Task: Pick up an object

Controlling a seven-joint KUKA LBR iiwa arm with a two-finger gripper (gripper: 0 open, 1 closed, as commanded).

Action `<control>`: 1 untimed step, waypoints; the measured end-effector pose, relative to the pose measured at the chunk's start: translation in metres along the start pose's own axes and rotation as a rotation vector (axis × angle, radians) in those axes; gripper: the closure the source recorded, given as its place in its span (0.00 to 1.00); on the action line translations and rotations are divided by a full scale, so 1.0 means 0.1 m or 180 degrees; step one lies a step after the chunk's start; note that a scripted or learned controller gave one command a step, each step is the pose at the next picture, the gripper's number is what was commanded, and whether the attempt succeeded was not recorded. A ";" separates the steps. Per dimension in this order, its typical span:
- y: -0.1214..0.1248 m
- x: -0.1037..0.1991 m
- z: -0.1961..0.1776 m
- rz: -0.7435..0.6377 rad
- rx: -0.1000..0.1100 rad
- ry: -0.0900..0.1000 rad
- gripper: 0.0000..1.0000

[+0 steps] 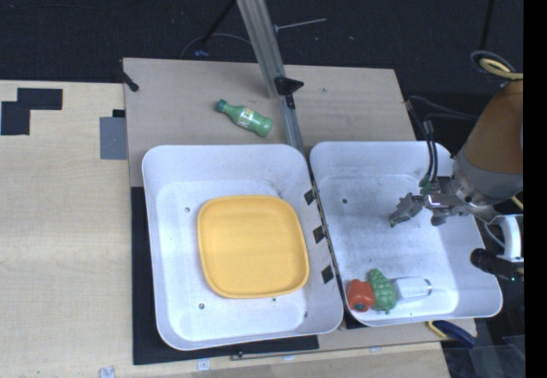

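End effector (408, 212) hovers inside the right bin (466, 308), above the red-and-green toy (373, 293), fingers spread, gripping nothing; the pick's not yet begun.

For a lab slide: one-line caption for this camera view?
Claw above the right bin, apart from the toy vegetables near its front; yellow plate in the left bin.

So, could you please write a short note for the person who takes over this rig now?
Gripper: over the right bin, with nothing visible between its fingers.
Things: red and green toy and a white object lie at the right bin's near edge. Yellow plate lies in the left bin. Green bottle lies on the bench behind the bins.
Done: nothing picked yet.
Left: grasp one object and lift it.
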State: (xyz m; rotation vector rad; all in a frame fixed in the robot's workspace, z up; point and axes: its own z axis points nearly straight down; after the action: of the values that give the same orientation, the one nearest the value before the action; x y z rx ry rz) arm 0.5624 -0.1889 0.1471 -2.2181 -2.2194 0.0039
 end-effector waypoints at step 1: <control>-0.01 0.01 0.53 -0.0002 0.0002 0.0001 0.00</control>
State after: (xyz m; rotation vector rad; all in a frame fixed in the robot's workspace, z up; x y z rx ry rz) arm 0.5612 -0.1879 0.0941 -2.2171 -2.2195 0.0041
